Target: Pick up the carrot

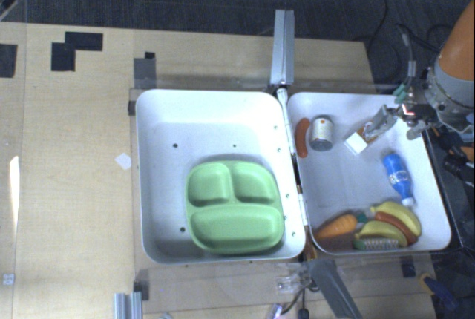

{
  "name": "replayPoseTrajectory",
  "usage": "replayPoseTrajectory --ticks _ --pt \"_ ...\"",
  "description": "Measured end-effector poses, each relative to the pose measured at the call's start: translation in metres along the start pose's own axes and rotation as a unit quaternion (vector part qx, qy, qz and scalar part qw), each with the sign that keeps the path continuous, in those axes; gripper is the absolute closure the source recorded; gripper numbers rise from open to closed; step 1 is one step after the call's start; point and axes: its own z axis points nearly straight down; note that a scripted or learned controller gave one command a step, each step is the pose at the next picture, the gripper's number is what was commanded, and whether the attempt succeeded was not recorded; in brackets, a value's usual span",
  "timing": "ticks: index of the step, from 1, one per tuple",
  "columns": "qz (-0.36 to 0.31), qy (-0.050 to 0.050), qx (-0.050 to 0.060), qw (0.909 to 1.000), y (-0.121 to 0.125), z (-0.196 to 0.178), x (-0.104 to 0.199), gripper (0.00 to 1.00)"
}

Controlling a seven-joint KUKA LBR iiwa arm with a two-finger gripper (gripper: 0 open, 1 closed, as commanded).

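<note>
The orange carrot (338,226) lies at the front of the right bin (430,162), near its front-left corner, with its green end touching the bananas (391,224). My gripper (369,132) hangs over the back half of the same bin, well behind the carrot and to its right. It reaches in from the arm at the right edge. A small white piece (356,145) sits right at the gripper's tip.
In the right bin, a silver can (321,133) and a red sausage (301,138) lie at the back left, and a blue bottle (398,176) lies to the right. A corn cob (380,242) lies under the bananas. The left bin (159,132) holds a green divided plate (235,206).
</note>
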Motion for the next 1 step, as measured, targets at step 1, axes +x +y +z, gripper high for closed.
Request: replayPoseTrajectory --ticks 1 --pt "-0.061 0.0 0.001 0.9981 -0.056 0.1049 0.0437 0.0"
